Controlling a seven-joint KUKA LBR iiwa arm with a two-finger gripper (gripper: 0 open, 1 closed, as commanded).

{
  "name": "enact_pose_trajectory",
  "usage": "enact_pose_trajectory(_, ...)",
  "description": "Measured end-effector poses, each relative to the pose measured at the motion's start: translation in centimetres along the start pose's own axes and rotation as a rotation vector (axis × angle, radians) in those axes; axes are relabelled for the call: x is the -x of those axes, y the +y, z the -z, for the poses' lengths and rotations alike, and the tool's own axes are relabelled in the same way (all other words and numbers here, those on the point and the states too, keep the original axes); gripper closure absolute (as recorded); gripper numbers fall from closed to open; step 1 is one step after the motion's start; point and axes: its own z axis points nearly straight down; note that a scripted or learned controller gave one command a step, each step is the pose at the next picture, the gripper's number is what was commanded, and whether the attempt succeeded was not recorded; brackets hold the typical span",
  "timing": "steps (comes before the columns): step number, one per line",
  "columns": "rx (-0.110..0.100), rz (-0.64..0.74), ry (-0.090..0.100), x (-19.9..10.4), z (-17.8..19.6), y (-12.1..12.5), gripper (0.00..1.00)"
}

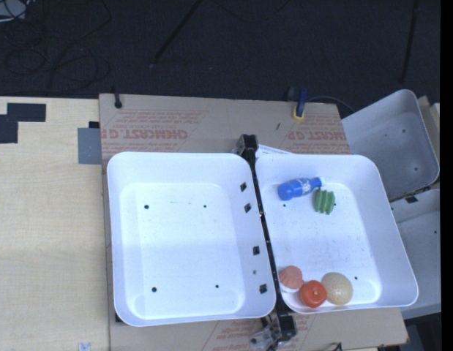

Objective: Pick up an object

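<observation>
The right bin (372, 218) holds several objects. A blue bottle (298, 188) lies on its side near the bin's far wall, with a small green ridged piece (325, 201) just to its right. Along the near wall sit a pale pink round piece (290, 276), a red-orange tomato-like ball (312, 293) and a beige ball (337, 288), close together.
The left bin (124, 218) stands beside the right one, joined by a black divider strip (257, 218). Both rest on a cardboard sheet (182, 126) on the wooden bench. A grey metal plate (394, 134) leans at the right.
</observation>
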Motion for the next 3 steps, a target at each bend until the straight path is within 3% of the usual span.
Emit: enact_pose_trajectory(3, 0.0, -0.002, 0.001, 0.0, 0.0, -2.6, 1.0)
